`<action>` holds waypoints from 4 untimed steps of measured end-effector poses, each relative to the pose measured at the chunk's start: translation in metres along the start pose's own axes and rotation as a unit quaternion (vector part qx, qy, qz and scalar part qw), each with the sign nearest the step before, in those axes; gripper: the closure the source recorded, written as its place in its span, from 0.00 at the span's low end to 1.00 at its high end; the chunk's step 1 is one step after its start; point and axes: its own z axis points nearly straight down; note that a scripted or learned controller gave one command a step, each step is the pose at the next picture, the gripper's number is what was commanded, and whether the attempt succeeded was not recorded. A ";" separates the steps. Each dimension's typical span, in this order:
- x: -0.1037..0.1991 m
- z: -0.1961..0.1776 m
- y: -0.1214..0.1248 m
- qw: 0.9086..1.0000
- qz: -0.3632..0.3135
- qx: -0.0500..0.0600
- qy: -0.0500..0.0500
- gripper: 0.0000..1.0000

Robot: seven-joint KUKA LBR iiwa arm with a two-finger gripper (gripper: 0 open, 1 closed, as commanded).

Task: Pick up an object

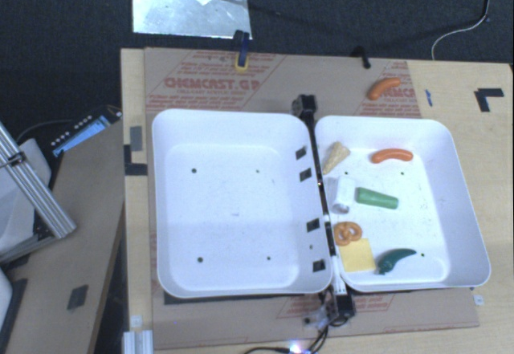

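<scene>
Bench, right bin: green cylinder, probably light, stiff and smooth; you should pinch it across its narrow middle.

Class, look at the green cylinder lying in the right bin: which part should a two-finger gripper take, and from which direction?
Probably the middle of the green cylinder, from above, fingers closing across its narrow width. It lies flat and lengthwise left to right, with bare floor either side; a white piece sits at its left end.

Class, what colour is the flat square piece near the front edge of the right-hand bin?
Yellow: the square piece shows it plainly in the camera view.
</scene>
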 end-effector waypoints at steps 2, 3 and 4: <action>0.055 0.037 -0.022 1.000 -0.006 0.002 0.003 1.00; 0.014 0.012 0.024 1.000 -0.003 -0.002 0.000 1.00; 0.043 -0.004 -0.113 1.000 -0.003 -0.002 0.002 1.00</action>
